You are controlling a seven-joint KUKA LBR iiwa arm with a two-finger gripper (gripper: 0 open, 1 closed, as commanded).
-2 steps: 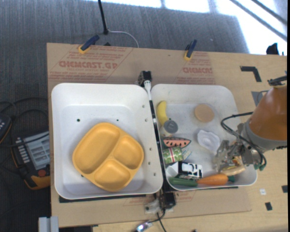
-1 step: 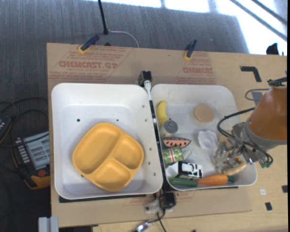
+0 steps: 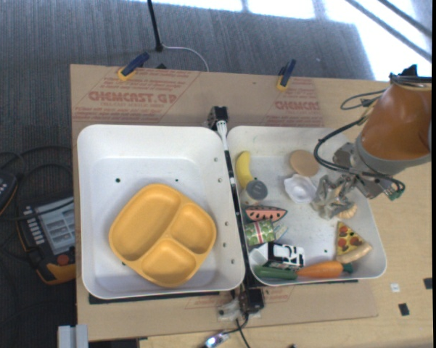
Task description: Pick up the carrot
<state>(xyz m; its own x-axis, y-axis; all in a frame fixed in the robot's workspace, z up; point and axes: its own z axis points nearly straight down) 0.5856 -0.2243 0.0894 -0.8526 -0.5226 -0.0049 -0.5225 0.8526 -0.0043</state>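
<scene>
The carrot (image 3: 321, 270) is orange with a green top and lies along the front wall of the right bin (image 3: 377, 238). My gripper (image 3: 335, 198) hangs over the right side of that bin, well behind the carrot and a little to its right. Its metal fingers point down above a pale object on the bin floor. I cannot make out how the fingers stand, and nothing shows held between them.
Also in the right bin are a banana (image 3: 243, 167), a grey disc (image 3: 257, 189), a watermelon slice (image 3: 265, 214), a green can (image 3: 260, 232), a black-and-white toy (image 3: 284, 253), a pizza slice (image 3: 348, 241), a tan disc (image 3: 303, 162) and a white cup (image 3: 299, 188). A yellow divided plate (image 3: 163, 233) lies in the left bin (image 3: 94, 151).
</scene>
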